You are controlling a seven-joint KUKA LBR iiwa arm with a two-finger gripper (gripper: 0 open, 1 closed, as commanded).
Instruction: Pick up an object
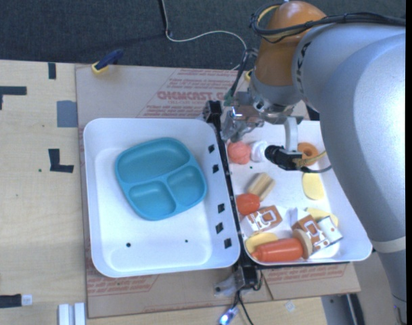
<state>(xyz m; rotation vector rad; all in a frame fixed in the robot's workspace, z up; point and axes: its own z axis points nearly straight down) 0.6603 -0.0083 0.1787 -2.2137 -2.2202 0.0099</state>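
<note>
**Item 1.** Right bin [348, 246], sitting on a cardboard sheet [158, 93] toward the right edge of the counter [30, 181]. It is holding the loose toy foods open to picking.
- A pink ball [239, 152] is lying in the bin's far left corner, close to the wall next to the other bin.
- A tan roll [260, 183] is lying tilted just nearer than the ball.
- An orange-red piece [247, 203] is resting beside the roll, by the left wall.
- A pale yellow slice [314, 187] is lying toward the right wall.
- A printed box [266, 217], brown and white, is sitting mid-bin.
- A second printed box [317, 232] is sitting toward the near right corner.
- A red sausage [281, 250] is lying along the near wall, touching a yellow wedge [260, 239].

**Item 2.** Claw [236, 119], hanging over the right bin's far left corner, just above the pink ball. Whether it is standing wide or narrow cannot be told.

**Item 3.** Left bin [97, 181], sitting on the same sheet. It is carrying a blue divided plate [162, 178], which is lying slightly turned in the far half.
</note>
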